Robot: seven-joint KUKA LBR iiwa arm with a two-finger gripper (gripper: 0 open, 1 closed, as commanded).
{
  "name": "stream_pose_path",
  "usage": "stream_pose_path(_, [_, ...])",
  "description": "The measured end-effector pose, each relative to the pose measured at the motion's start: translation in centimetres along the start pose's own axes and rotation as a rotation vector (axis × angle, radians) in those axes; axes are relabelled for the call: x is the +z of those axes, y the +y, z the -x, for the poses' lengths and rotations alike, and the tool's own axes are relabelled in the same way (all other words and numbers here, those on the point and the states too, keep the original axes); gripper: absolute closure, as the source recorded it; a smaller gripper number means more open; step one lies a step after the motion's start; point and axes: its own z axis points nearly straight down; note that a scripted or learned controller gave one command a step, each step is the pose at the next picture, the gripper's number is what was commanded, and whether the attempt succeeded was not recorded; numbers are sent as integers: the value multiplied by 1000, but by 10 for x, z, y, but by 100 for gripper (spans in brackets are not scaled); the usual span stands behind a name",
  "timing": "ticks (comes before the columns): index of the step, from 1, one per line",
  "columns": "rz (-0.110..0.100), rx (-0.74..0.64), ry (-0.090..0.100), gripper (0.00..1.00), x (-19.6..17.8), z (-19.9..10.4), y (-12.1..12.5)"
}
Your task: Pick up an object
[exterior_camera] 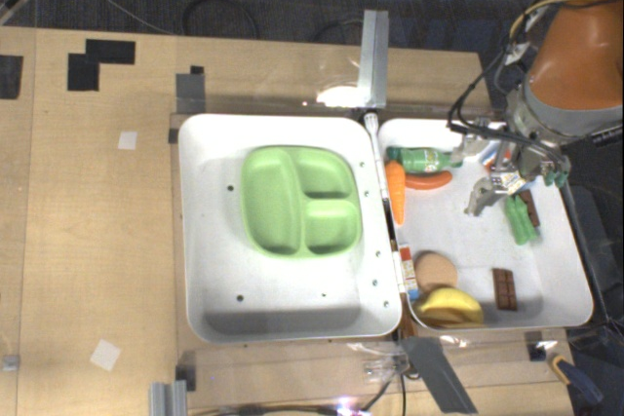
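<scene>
Wooden bench (88,239), right bin (575,278): arm (575,63) reaches in from two o'clock, gripper (492,190) hovering; jaws' state unclear.

Bins: two, white, left (210,209) and right (575,297). Left bin held one green divided tray (297,200). Right bin held one carrot (395,190), one green bottle (424,158), one green marker (522,221), one banana (448,307), one brown roll (435,268), one chocolate bar (503,287).
</scene>
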Motion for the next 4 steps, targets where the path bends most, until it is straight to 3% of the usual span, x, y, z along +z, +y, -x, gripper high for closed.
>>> stream_pose_path(1, [0, 144, 7, 0, 121, -69, -40])
stream_pose_path(2, [-5, -120, -17, 0, 127, -96, -29])
stream_pose_path(3, [-6, -523, -14, 0, 127, -89, -48])
stream_pose_path(4, [-12, -527, -31, 100, 113, -83, -46])
